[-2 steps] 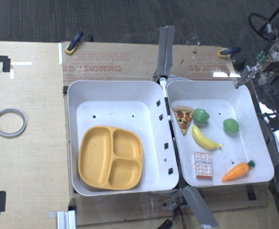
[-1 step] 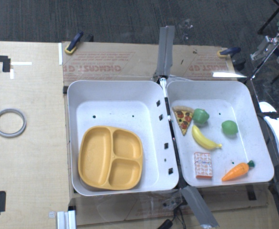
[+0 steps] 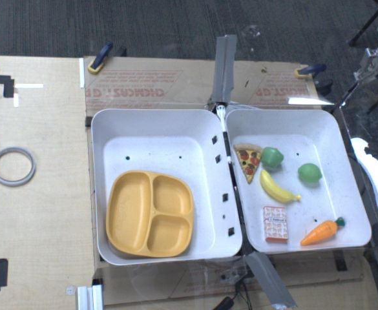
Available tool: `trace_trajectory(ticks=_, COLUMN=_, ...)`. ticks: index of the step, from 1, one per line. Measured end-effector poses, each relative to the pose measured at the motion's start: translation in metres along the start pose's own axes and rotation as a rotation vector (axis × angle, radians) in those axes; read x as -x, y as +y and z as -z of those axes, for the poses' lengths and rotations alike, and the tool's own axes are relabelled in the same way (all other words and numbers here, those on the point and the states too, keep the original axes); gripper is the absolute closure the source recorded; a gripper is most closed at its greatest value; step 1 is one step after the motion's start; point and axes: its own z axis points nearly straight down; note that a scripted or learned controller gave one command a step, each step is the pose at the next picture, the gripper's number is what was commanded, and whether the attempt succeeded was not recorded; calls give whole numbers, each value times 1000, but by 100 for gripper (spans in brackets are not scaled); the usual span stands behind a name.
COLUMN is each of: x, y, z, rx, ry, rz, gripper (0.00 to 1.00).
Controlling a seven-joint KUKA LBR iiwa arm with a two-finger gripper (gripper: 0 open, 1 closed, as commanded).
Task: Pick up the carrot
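An orange carrot [image 3: 320,232] with a green top lies in the front right corner of the right bin [image 3: 334,129]. Its green end points up and to the right, close to the bin's right wall.
The right bin also holds a pizza slice [image 3: 247,160], a banana [image 3: 277,188], two green round fruits [image 3: 272,157] [image 3: 309,172] and a small red-and-white box [image 3: 275,223]. A yellow divided plate [image 3: 151,212] lies in the left bin [image 3: 155,128]. A tape roll [image 3: 11,166] rests on the bench at left.
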Motion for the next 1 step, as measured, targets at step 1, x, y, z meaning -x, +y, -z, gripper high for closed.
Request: trace_trajectory(ticks=1, x=-21, y=-40, z=-23, rx=-2, ry=4, rz=-152, gripper=100)
